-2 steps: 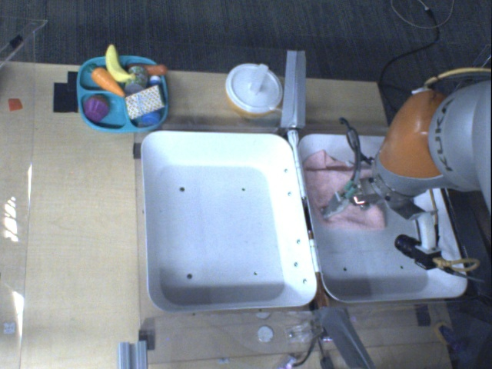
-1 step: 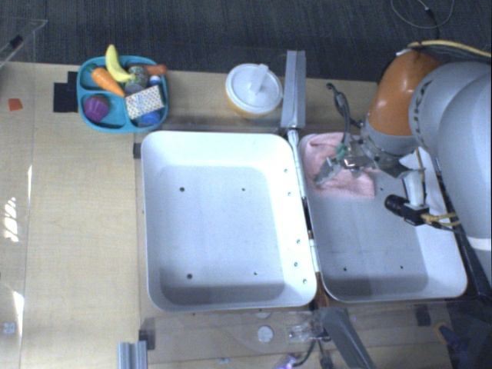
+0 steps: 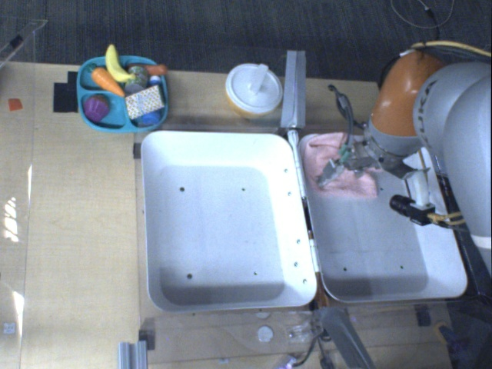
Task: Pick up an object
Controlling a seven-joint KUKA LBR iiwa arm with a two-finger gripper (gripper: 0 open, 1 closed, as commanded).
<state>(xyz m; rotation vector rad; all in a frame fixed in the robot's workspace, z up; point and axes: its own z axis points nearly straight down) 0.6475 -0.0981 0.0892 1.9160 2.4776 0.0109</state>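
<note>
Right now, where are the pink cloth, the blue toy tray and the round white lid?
Pink cloth [image 3: 323, 154]: camera view, upper-left fold.
Blue toy tray [image 3: 86, 121]: camera view, lower-left rim.
Round white lid [image 3: 254, 88]: camera view, centre.

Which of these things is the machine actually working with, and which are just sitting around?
In the job:
- soft pink cloth, lying in the right-hand white bin
- two-finger gripper, down over the cloth

Just lying about:
- left-hand white bin
- blue divided tray with toy food
- round white lidded cup
</note>
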